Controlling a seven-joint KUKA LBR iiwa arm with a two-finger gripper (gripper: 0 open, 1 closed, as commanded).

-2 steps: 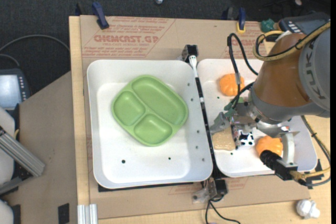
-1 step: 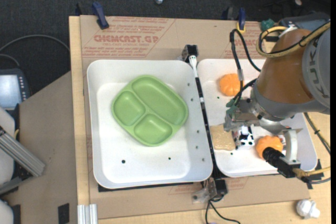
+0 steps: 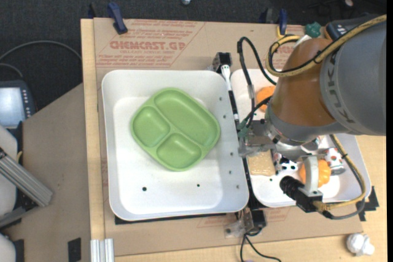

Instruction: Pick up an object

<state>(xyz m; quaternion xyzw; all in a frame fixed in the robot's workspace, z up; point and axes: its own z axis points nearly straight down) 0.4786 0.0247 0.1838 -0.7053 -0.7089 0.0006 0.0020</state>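
Right bin (image 3: 265, 194): the gripper (image 3: 270, 150) hangs low over crowded small items; whether it is apart or together cannot be told. Left bin (image 3: 116, 132): a smooth green divided plate (image 3: 175, 129), rounded corners, lies centred with bare white floor around it.

Two shallow white bins sit side by side: the left bin (image 3: 116, 138) and the right bin (image 3: 261, 190). One green divided plate (image 3: 175, 128) with three compartments lies in the left bin. Two blue clamps, one (image 3: 116, 17) and another (image 3: 282, 20), grip the far edge of one counter (image 3: 92, 101). One arm (image 3: 331, 83) reaches over the right bin, where several small objects are too hidden to count.
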